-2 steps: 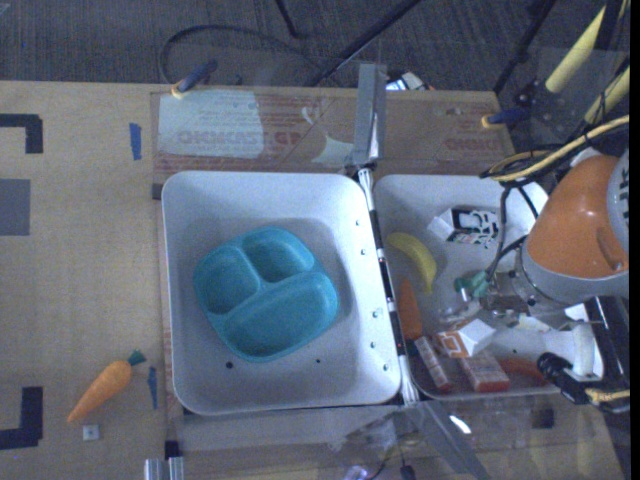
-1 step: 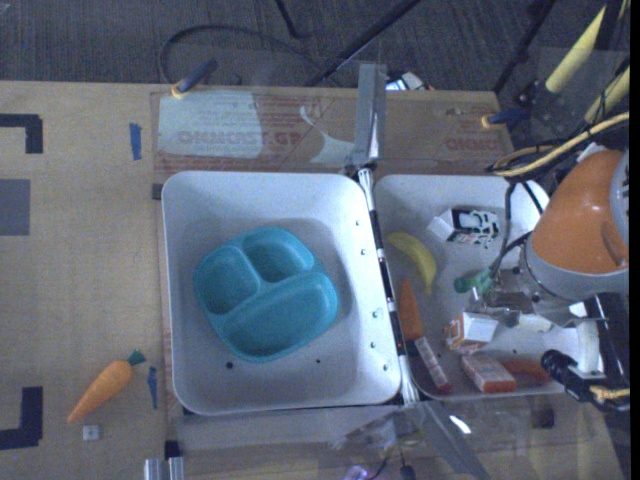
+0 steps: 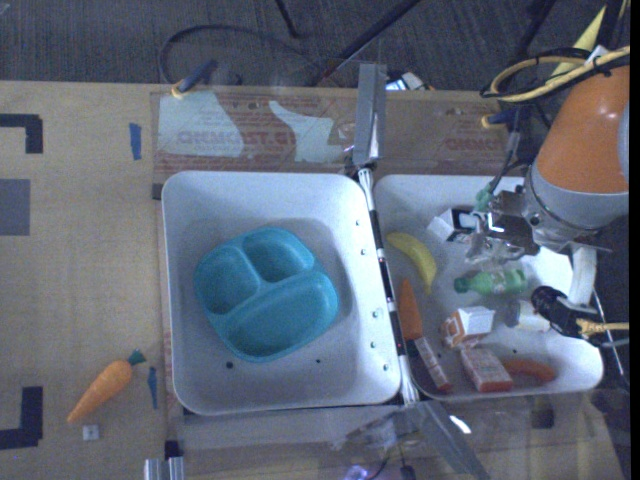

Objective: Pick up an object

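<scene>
The right bin [image 3: 440,193] holds several small items: a yellow banana [image 3: 417,256], a green bottle [image 3: 492,283] lying on its side, an orange carrot-like piece [image 3: 409,310] by the left wall, a small white and orange carton [image 3: 470,323], a red box [image 3: 486,368] and a red-orange sausage shape [image 3: 530,370]. My gripper [image 3: 488,240] hangs over the bin's back right part, just above the green bottle. Nothing shows between its fingers.
The left bin [image 3: 185,298] holds a blue divided plate [image 3: 266,291]. A toy carrot [image 3: 101,388] lies on the bench at the front left. Cardboard [image 3: 250,128] and a metal bar [image 3: 368,118] sit behind the bins. Cables trail at the right.
</scene>
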`<state>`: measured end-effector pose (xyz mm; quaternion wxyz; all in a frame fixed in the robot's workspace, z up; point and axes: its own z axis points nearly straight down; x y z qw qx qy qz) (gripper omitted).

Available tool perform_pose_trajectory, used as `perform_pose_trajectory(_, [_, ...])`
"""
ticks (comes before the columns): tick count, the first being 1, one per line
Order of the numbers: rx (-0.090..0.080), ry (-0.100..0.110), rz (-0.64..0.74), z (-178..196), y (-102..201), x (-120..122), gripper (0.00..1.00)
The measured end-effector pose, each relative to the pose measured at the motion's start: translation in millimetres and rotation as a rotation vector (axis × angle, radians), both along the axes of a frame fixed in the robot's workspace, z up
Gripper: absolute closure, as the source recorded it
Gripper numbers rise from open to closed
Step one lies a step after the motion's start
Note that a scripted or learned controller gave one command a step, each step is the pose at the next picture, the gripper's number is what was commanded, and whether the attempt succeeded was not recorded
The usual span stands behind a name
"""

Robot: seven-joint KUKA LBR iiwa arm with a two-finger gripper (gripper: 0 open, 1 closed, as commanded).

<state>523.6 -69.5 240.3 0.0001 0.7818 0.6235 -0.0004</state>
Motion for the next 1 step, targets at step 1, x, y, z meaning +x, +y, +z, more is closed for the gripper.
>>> perform_pose_trajectory(1, [0.0,0.0,-0.091,-8.5,73.9,107.4,1.0])
